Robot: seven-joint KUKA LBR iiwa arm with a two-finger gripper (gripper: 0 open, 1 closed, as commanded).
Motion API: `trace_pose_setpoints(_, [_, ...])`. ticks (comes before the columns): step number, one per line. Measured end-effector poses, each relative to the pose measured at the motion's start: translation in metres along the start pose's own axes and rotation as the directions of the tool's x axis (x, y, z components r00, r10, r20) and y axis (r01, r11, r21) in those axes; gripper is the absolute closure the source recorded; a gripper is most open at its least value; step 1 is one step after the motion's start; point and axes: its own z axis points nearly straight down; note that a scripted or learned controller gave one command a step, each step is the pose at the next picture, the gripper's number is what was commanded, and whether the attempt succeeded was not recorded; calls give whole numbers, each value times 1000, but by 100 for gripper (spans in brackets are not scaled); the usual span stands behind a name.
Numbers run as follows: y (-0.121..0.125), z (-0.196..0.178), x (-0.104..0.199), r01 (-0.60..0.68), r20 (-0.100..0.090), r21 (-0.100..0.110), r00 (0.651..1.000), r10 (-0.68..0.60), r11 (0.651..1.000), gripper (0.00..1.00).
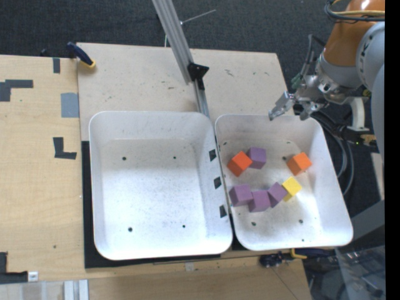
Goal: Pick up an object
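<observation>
Camera view: gripper [284,107] poised above the far rim of the right bin [331,230]; its opening cannot be judged. Orange cubes [240,162], purple blocks [257,157] and a yellow cube [292,186] lie loose in that bin. Risk: the blocks near the yellow cube touch, so a descent there may nudge neighbours or close on nothing.
</observation>
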Motion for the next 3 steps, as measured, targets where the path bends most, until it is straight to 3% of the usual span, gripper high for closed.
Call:
trace_pose_setpoints(1, [0, 0, 0, -1, 1, 1, 1000, 1, 1000, 0])
trace_pose_setpoints(3, [-15, 110, -3, -1, -1, 7, 1000, 1, 1000, 0])
